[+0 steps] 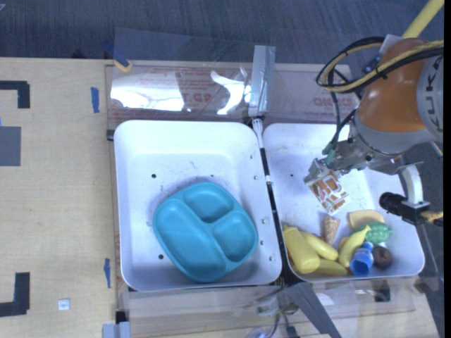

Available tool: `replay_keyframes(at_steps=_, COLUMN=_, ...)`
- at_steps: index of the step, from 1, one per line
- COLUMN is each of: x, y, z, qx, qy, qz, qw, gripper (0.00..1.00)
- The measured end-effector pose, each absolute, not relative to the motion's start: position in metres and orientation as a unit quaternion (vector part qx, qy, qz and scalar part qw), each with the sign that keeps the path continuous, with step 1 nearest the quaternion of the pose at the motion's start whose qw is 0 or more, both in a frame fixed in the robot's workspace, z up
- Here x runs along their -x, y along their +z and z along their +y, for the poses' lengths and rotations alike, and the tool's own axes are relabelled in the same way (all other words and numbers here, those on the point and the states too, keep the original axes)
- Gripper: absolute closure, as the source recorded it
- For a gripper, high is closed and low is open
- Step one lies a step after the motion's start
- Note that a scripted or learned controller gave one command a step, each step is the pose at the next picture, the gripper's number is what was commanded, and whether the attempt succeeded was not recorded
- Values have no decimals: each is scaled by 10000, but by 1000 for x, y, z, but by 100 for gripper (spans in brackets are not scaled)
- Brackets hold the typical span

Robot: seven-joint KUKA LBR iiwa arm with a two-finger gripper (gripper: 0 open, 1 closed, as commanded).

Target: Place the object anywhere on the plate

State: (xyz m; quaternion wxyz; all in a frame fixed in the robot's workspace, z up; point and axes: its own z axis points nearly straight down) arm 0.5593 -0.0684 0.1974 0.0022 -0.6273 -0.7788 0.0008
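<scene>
A blue three-compartment plate [204, 231] lies in the left bin [134, 153], toward its front. Over the right bin [296, 146] my gripper [322, 171] points down and to the left. An orange-and-white striped toy piece [330, 193] hangs from its fingertips, and the fingers look shut on its upper edge. The piece is right of the divider between the bins, well apart from the plate.
Along the right bin's front lie several toys: a yellow squash-like piece [306, 253], a small cone [330, 227], a banana [354, 242], a blue bottle [361, 262], a green piece [378, 232] and a dark round one [383, 257]. A clear plastic wall [183, 90] stands behind the bins.
</scene>
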Motion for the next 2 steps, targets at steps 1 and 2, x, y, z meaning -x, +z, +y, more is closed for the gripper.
replay_keyframes(at_steps=1, x=-610, y=225, z=-43, qx=5474, qy=1, qz=-8369, qw=-1, gripper=100)
replay_keyframes(at_steps=2, x=-640, y=244, z=45, qx=4470, qy=-6, qz=-8945, qw=-8, gripper=100)
